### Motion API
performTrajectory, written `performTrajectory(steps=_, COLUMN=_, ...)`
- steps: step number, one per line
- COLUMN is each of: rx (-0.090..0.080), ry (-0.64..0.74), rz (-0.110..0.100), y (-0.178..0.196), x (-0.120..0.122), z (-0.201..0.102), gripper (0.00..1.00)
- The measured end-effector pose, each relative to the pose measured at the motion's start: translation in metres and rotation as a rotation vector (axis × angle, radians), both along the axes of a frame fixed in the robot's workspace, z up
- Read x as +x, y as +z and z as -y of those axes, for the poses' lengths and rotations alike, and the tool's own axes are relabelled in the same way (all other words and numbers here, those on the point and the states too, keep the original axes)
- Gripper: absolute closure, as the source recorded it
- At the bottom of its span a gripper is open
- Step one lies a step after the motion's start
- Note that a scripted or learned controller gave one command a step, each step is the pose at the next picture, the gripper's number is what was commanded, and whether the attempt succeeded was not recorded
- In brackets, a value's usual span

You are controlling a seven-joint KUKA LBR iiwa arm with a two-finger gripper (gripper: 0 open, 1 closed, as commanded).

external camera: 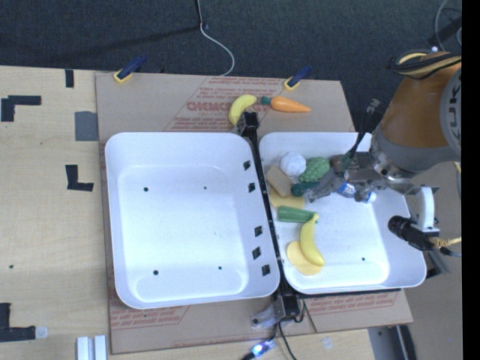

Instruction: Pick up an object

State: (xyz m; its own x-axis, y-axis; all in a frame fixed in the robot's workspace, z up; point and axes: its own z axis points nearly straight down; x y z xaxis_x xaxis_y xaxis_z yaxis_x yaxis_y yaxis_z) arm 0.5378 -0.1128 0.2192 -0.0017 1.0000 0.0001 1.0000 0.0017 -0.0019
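Bench, right bin (375, 272) — end effector (319, 188) near broccoli (316, 169); finger state unclear.

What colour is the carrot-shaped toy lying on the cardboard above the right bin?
Orange, with a small green top. The carrot shows clearly in the camera view.

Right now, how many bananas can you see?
2. One banana lies on the cardboard above the bins, beside the carrot. The other banana lies in the right bin. More could hide under the arm.
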Motion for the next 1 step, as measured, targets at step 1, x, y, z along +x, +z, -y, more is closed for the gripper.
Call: performTrajectory(steps=1, rx=0.000, ry=-0.004, rz=-0.007, y=-0.0953, x=0.0117, z=0.0443, gripper=0.00)
